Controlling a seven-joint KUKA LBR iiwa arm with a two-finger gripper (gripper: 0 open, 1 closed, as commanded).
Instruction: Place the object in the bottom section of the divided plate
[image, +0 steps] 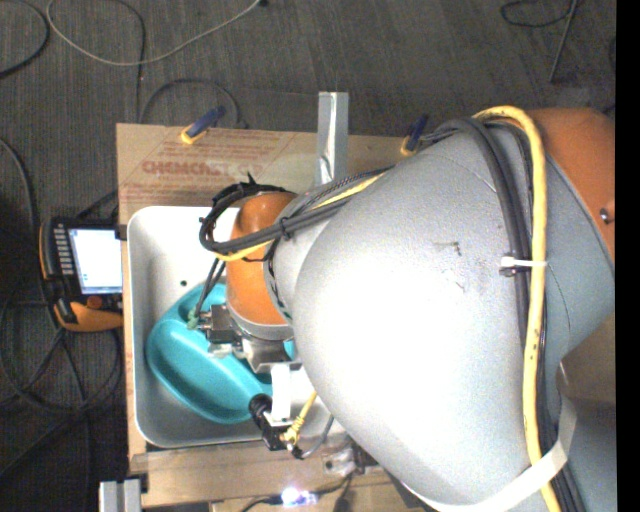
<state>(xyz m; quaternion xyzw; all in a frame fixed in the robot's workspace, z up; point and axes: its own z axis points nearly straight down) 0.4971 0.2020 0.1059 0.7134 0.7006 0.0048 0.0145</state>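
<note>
The arm (440, 300) hung over the plate (190, 370) at the bin's (150, 240) six o'clock; jaw state couldn't be told.

A teal divided plate (190, 370) is seen lying in the left white bin (150, 240), toward that bin's lower half. Its rounded outer rim is turned toward the left and lower edge of the view. Much of its right part is covered by the arm, so its sections cannot be told apart.
</note>
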